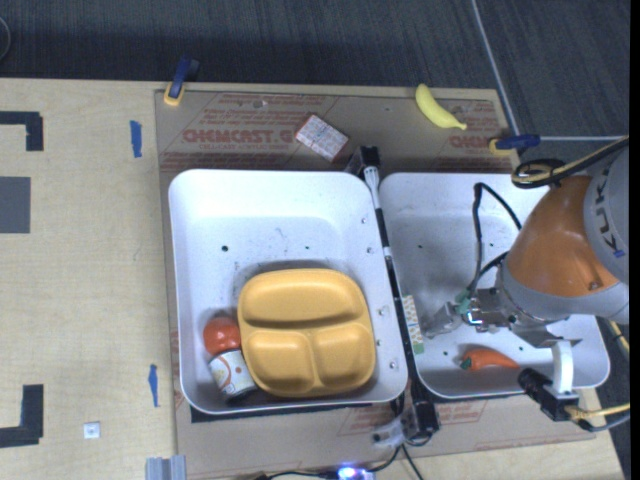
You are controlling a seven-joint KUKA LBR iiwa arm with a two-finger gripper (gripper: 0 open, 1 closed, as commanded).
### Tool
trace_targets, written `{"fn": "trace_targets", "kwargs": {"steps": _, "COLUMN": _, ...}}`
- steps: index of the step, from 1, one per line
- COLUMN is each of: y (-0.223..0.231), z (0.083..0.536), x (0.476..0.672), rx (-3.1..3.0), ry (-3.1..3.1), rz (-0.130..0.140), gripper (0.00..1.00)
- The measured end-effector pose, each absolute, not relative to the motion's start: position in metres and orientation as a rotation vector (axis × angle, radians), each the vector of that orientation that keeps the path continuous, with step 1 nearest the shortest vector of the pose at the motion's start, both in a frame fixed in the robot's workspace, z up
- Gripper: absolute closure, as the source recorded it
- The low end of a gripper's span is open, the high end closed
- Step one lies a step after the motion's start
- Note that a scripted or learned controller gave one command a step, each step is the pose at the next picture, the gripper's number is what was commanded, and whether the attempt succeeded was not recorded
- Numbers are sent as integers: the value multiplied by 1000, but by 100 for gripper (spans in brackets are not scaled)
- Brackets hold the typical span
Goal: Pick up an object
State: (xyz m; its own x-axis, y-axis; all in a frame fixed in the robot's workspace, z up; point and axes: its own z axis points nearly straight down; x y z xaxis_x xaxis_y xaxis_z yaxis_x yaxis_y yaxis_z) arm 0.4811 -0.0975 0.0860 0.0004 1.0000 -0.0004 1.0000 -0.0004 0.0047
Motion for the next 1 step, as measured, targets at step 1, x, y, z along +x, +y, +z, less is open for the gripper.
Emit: {"fn": "trace_targets", "kwargs": {"steps": 1, "y": -92, "z": 86, "x": 481, "rx": 2220, "ry": 2218, "rz": 4, "gripper": 0}}
